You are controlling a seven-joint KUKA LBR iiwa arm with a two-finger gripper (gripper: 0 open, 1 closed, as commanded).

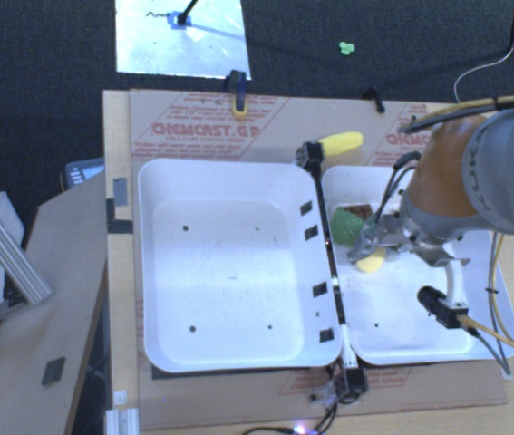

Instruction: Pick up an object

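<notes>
Camera view: looks down at a slant on a desk that bears two white bins side by side.
Arm: grey with an orange band, it comes in from the right and bends down over the right bin.
Claw: low inside the right bin, in its far left part, close to the wall it shares with the left bin.
Claw state: I cannot tell whether it is wide or narrow, nor whether it holds anything.
Yellow piece: a task thing, on the bin floor just on the near side of the claw tip. Whether they touch, I cannot tell.
Green lump: a task thing, just left of the claw and slightly beyond it, beside the shared wall.
Brown block: just beyond the claw, behind the green lump and partly hidden by it.
Left bin: its white floor lies well to the claw's left, past the shared wall.
Yellow tool: well beyond the claw, lying across the far rims where the bins meet, its black end to the left.
Clamp: yellow with a dark top, far beyond the claw and to its left, at the desk's far edge.
Metal sheet: farther still to the left, on the dark floor past the desk.
Green bit: small, on the dark floor, far beyond the claw.
</notes>
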